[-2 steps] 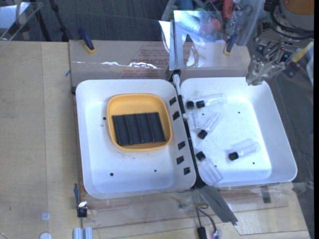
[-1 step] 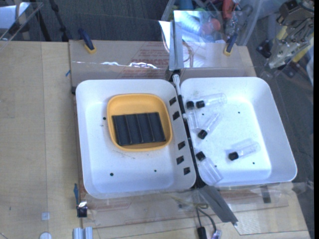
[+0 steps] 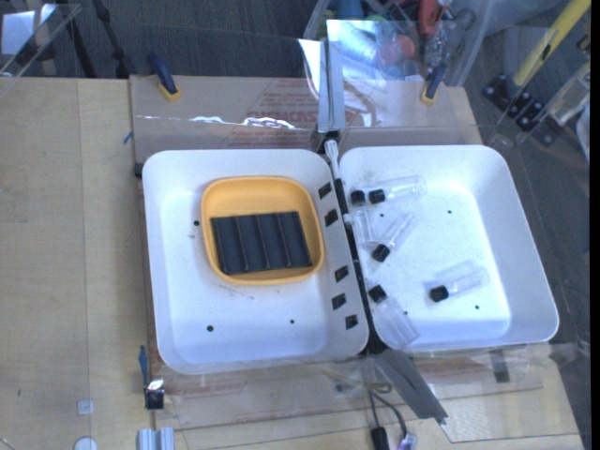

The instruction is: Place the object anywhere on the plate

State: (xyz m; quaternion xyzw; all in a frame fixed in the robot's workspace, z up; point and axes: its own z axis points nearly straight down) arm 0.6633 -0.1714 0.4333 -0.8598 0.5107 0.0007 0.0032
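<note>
A yellow square plate (image 3: 217, 198) with rounded corners lies in the left bin (image 3: 178, 317), a little left of its middle. A dark, flat, ribbed rectangular block (image 3: 261, 242) rests on the plate, covering most of its floor. Several clear plastic vials with black caps lie on their sides in the right bin (image 3: 497, 195): one (image 3: 394, 192) near the back left, one (image 3: 392, 234) below it, one (image 3: 457, 282) towards the front right, and one (image 3: 392, 315) by the front left wall.
A divider strip with black marks (image 3: 337, 251) runs between the two bins. A clear sheet and clamps (image 3: 167, 84) stand behind the bins, and a box of coloured clutter (image 3: 403, 17) sits at the back right. Cables (image 3: 380, 429) hang at the front edge.
</note>
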